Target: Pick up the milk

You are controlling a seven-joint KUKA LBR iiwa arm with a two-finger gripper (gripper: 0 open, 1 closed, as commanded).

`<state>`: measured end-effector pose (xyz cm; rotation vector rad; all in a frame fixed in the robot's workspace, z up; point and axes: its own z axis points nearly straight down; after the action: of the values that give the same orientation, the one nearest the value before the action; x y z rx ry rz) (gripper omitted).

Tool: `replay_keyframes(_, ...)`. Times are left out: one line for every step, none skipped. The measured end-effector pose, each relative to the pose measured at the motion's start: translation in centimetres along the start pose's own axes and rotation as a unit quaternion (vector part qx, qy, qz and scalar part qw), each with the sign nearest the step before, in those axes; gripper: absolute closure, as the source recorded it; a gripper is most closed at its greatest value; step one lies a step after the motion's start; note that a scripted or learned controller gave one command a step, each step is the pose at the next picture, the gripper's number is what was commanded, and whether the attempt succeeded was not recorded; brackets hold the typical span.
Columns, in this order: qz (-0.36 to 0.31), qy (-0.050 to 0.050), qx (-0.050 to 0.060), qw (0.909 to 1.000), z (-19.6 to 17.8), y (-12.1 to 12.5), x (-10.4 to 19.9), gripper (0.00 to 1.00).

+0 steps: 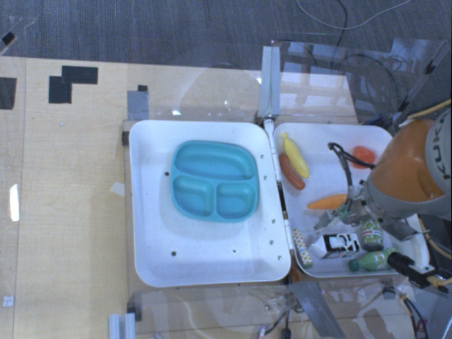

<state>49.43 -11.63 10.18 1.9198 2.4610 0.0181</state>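
Observation:
The milk (341, 243) is a small white carton with black cow patches. It lies on its side near the front of the right bin (311, 136). My gripper (344, 216) hangs low over the bin, just behind the carton and next to the carrot (326, 203). The grey wrist and its orange band (413, 164) rise from it to the right. The carton rests on the bin floor, and nothing shows it being held.
The right bin also holds a yellow banana (295, 155), a sausage (292, 173), a red item (364, 155), a black curved piece (340, 159), a small can (371, 235) and a green bottle (371, 260). A blue divided plate (214, 180) sits in the left bin (152, 210).

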Motion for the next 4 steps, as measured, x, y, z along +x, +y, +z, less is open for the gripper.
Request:
replay_keyframes(-0.103,0.001,0.002,0.9946,1.1,-0.1,0.5,0.0)
replay_keyframes(-0.146,0.003,0.006,0.9893,1.0,2.3,-2.0,0.0)
replay_keyframes(-0.266,0.001,0.001,0.964,1.1,-0.7,-2.2,0.0)
replay_keyframes(-0.304,0.002,0.002,0.9527,1.2,2.3,1.3,0.0)
